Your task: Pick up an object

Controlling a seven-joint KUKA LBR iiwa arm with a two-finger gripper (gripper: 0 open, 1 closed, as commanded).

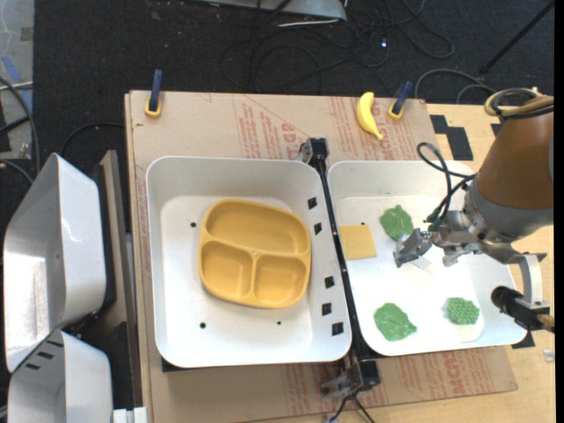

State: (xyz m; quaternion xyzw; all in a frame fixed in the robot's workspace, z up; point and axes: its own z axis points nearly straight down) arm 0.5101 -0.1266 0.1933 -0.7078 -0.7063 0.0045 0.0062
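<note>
The right bin holds a flat yellow square at its left, a green leafy piece above the middle, another green leafy piece at the front, and a green knobbly piece at the front right. My gripper hangs over the middle of this bin, just right of and below the upper leafy piece. Nothing shows between its fingers. The left bin holds a yellow divided tray.
A yellow banana lies on the cardboard behind the right bin. Blue clamps hold the cardboard's back edge. A black divider runs between the bins. White containers stand at the left.
</note>
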